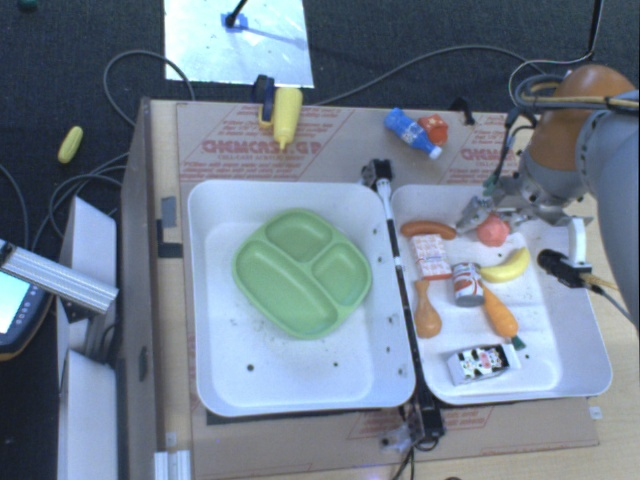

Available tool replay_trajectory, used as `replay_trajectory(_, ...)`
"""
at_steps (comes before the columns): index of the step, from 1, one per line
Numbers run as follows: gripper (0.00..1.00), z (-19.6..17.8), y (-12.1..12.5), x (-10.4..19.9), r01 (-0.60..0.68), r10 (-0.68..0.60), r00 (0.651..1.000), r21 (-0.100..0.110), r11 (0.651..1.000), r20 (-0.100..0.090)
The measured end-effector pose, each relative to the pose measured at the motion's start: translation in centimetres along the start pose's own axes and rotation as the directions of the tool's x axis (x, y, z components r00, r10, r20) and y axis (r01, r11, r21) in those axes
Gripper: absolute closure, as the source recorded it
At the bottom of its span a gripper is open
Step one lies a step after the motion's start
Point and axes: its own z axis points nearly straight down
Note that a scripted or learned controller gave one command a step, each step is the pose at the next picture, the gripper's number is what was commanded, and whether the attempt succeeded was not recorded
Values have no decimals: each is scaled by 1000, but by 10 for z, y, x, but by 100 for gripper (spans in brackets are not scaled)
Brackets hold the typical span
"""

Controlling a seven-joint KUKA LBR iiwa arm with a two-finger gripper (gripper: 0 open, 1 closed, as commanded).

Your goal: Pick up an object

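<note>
Left bin (215, 298), centre-left of frame: green tray (303, 272) lying flat, broad and rigid, thin rim the only hold, poor fit for a narrow gripper; plenty of bare white floor around it. Raised wall (398, 268) between the bins running down mid-frame, something to clear on any crossing. Right bin (575, 353), centre-right: crowded cluster. Sausage (428, 229) near the top left corner, smooth and round, likely to roll. Below it a flat packet (432, 256), hard to get under. Orange spoon-like piece (427, 311) close to the wall, little side room. Small can (466, 283) upright mid-bin, stiff, slick-sided, best pinched across the body. Banana (508, 265) just right of the can, light plastic by the look, curved, best taken across the middle. Carrot (500, 313) below it, tapered, liable to squirt out if pinched near the tip. Carton (482, 361) near the lower edge, flat sides, easy hold, open floor to its right. Pink ball (492, 231) at upper right of the bin, probably light and smooth, apt to slip sideways; hold across its widest part. Gripper (490, 213) right at the ball, low over the back wall; opening impossible to tell, nothing seen held. Open floor in the bin's lower right.
</note>
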Motion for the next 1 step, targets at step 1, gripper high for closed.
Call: replay_trajectory(1,100,-12,1,-1,3,-3,1000,-3,1000,2)
